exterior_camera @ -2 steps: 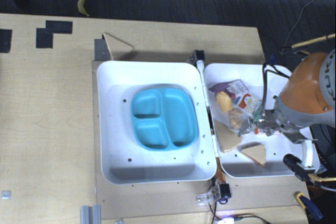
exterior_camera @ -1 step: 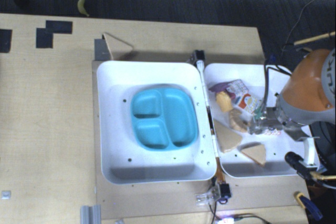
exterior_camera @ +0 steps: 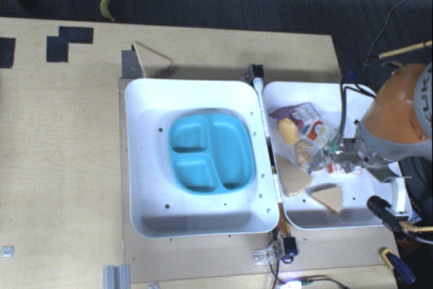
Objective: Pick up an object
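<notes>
**Arm low over the right bin's clutter**

You have two white bins side by side on the bench. The left bin (exterior_camera: 145,145) holds a blue tray (exterior_camera: 212,152) with three compartments, lying flat near the middle of the floor.

The right bin (exterior_camera: 318,221) holds the pickable things, bunched against its left half. A packet (exterior_camera: 306,117) with purple and red print lies toward the far wall. Just beside it, on the side nearer the divider, sits a small yellow piece (exterior_camera: 289,131). Closer to you lie two tan wedges: one (exterior_camera: 293,179) against the left wall, the other (exterior_camera: 329,198) near the front wall, a little apart from the first.

The arm (exterior_camera: 399,112) comes in from the right, its orange band over the bin's right side. The gripper (exterior_camera: 336,158) hangs low over the bin, just right of the packet and yellow piece and above the wedges. You cannot tell from this slant how it stands or whether anything is caught in it; the tip is a blur of grey metal with red and green specks, overlapping the clutter below.

A black cable (exterior_camera: 345,112) loops from the arm past the bin's far right corner.
</notes>
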### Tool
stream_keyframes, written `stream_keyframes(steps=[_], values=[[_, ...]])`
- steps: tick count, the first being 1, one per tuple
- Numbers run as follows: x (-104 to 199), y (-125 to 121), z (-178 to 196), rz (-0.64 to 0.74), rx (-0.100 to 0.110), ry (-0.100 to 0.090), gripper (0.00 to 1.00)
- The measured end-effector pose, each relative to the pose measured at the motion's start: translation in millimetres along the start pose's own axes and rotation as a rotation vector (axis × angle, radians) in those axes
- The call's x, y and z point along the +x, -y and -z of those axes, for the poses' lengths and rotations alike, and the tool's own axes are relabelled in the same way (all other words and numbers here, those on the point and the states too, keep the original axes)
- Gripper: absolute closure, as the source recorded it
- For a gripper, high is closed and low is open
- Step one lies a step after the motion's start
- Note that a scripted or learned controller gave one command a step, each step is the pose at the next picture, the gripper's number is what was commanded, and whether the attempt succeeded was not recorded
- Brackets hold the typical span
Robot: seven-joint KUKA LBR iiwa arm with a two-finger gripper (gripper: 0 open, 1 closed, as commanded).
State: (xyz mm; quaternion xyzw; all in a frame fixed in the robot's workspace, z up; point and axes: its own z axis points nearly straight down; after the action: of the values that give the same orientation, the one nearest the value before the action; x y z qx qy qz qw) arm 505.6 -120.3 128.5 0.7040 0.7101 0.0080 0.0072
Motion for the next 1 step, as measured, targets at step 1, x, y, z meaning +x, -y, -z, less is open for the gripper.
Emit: stream_keyframes(steps=[1], values=[[0.7, -1.9, 10.6, 0.002, -0.004, 0.0, 1.0]])
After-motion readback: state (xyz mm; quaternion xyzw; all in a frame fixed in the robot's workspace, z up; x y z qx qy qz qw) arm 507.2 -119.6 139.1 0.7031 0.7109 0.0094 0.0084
